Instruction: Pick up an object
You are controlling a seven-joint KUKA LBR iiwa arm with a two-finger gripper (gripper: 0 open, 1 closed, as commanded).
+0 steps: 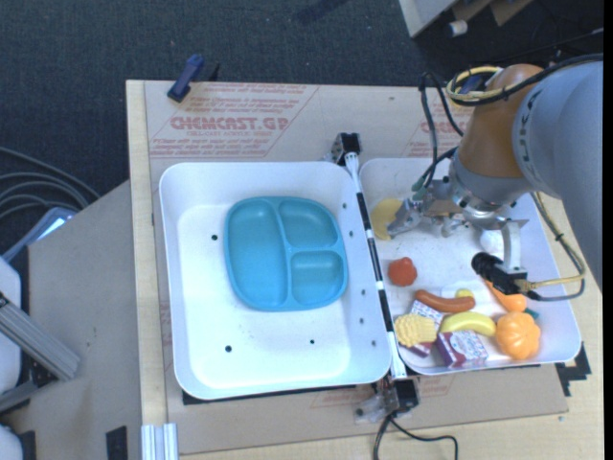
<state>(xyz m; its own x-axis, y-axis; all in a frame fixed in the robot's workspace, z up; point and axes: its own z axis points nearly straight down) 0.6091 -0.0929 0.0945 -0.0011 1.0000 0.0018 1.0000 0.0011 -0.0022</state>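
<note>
Closest candidate for the pick: yellow toy piece [386, 217], rounded, smooth and plastic-looking, in the far left corner of the right bin [554, 257], against its left wall. Just beside it, toward the bin's middle, the gripper [448, 214], low over the floor under the grey wrist; open or closed, impossible to tell from this angle. Nothing visibly held.

Likely troubles:
- Yellow piece tucked against the wall, so probably little room on that side; a scrape on the rim or a push along the wall instead of a grasp.
- Smooth curved plastic, probably light; prone to squirting out of a pinch or rolling off.
- Loose cables looping around the wrist, above the right bin's far side; a possible snag on a deep reach.

Other options, all in the right bin:
- red tomato [403, 272], small glossy ball near the left wall, alone mid-bin; easy to reach, apt to roll.
- Near-edge heap, tightly packed and touching: sausage [442, 302], long and reddish; corn [415, 330], pale yellow and ridged; banana [466, 324], curved; purple packet [460, 350], flat; pumpkin [518, 334], orange and lobed; carrot [508, 295], tapered. Risk there of nudging a neighbour or catching two.

Touching the right bin's left wall: left bin [182, 257], shallow white plastic, with a matte blue divided plate [285, 253].
</note>
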